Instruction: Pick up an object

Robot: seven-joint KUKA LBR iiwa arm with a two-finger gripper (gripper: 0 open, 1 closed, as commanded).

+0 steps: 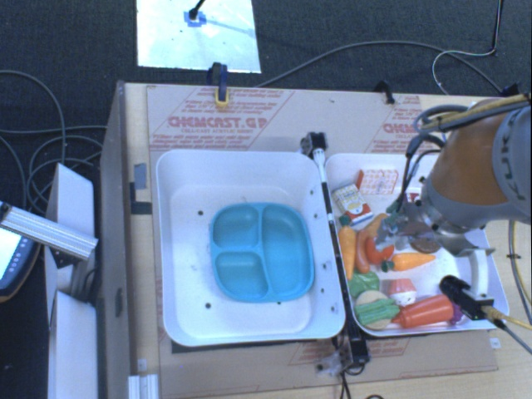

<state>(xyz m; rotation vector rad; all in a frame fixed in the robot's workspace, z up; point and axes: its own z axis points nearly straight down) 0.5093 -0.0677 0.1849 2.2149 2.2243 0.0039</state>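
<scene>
Atop the cardboard-covered table [249, 110], ringed by dark carpet and cables, the fingers [389, 238] (spread unreadable) sit low over toy food [391, 264] in the right white bin [499, 293]; left white bin [179, 181] holds a blue divided plate [262, 252].

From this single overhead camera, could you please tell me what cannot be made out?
- gripper: blurred among the toy food, so any contact is unclear.
- right bin: the arm covers its far right part.
- small carton: label print too small to read.
</scene>
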